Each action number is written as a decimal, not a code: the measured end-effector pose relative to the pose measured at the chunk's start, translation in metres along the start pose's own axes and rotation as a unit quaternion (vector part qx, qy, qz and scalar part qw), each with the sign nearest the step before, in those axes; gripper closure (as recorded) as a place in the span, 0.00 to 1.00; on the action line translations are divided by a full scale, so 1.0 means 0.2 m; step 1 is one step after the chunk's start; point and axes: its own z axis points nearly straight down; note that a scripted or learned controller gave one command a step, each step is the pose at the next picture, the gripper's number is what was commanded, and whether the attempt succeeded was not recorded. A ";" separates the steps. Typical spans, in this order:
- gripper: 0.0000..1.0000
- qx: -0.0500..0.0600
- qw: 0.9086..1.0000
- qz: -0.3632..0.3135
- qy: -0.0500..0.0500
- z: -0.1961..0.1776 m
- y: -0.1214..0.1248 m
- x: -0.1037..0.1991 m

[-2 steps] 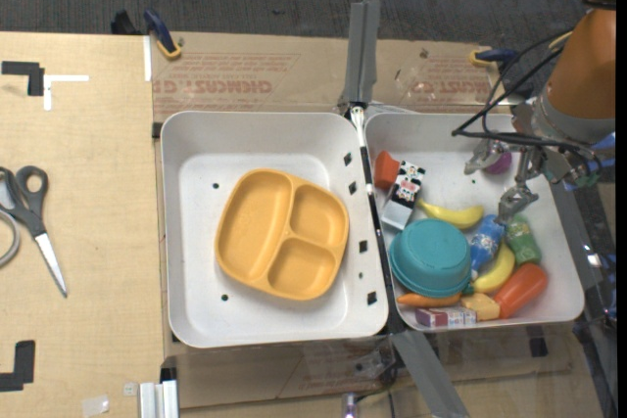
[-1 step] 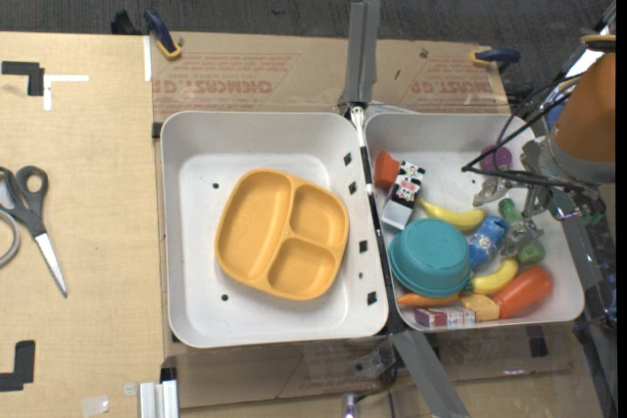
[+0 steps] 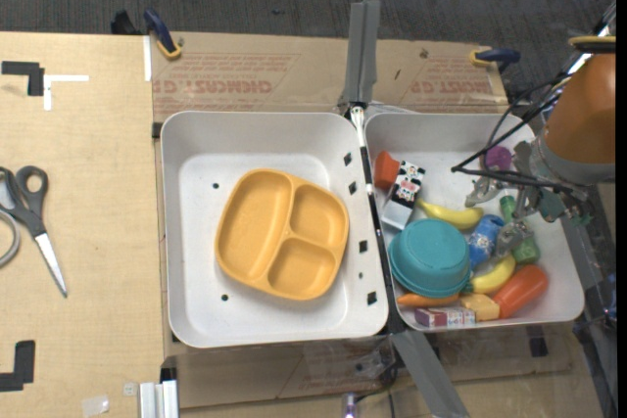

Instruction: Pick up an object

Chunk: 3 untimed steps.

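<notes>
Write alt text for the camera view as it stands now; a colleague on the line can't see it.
The arm's gripper hangs over the right bin, which is crowded with small items: a teal bowl, two bananas, an orange carrot-like toy. The left bin holds an orange divided plate. Scissors lie on the bench to the left.

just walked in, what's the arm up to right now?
The KUKA arm is reaching in over the right bin, with its tool low among a pile of toys: a teal bowl, two bananas, an orange carrot-like piece and other small items. Nothing can be seen held in the tool. The left bin holds a yellow divided plate. Scissors lie on the bench to the left.
</notes>
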 end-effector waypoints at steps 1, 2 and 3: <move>0.00 0.000 0.998 0.064 0.001 0.00 0.15 0.08; 0.00 0.002 0.997 0.079 -0.002 0.00 0.34 -0.19; 1.00 0.003 0.997 0.078 -0.004 -0.06 0.34 -0.20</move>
